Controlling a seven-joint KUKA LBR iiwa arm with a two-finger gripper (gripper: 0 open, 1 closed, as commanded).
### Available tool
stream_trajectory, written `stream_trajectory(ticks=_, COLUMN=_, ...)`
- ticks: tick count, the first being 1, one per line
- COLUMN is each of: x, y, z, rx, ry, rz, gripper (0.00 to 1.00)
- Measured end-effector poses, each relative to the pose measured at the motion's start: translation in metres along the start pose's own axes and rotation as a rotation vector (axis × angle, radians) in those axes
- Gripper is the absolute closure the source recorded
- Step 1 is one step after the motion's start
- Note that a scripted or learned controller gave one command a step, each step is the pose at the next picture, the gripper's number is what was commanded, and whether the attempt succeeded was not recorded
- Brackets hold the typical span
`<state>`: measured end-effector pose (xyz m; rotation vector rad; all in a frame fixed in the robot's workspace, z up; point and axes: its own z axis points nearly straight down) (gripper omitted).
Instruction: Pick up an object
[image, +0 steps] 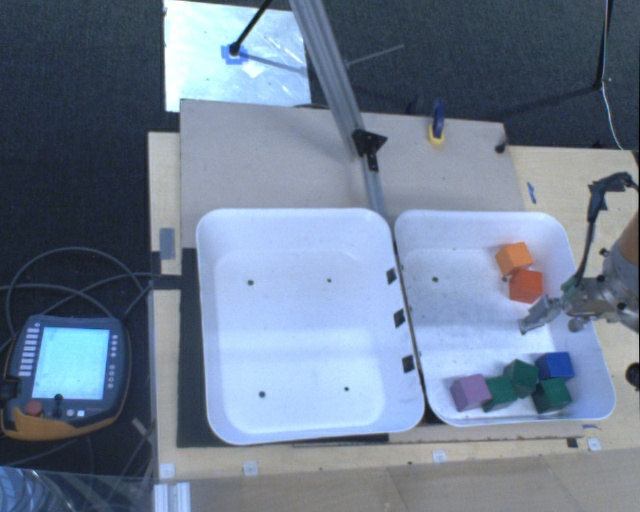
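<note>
In the right bin (450, 300) lie several small blocks. An orange block (513, 257) and a red-orange block (526, 286) sit near its far right side. Along the front right wall cluster a purple block (467, 391), a blue block (555, 365) and three green blocks, among them one (520, 377) in the middle. My gripper (541, 315) hangs over the right bin's right part, just below the red-orange block and above the blue one. Nothing shows in its grasp.
The left bin (300, 225) lies beside the right one. A slanted metal pole (340, 90) rises behind the bins. A clamp (437, 120) sits on the back board. A teach pendant (65, 372) with cables lies on the floor at left.
</note>
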<state>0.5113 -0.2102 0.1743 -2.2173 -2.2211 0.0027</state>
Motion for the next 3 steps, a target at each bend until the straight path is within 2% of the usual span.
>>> stream_trajectory(ticks=2, x=0.004, y=-0.004, z=0.086, rx=-0.001, ry=0.0, rz=-0.001, gripper=0.0)
stream_trajectory(ticks=3, x=0.003, y=-0.003, z=0.073, rx=-0.007, ry=-0.002, rz=-0.003, gripper=1.0)
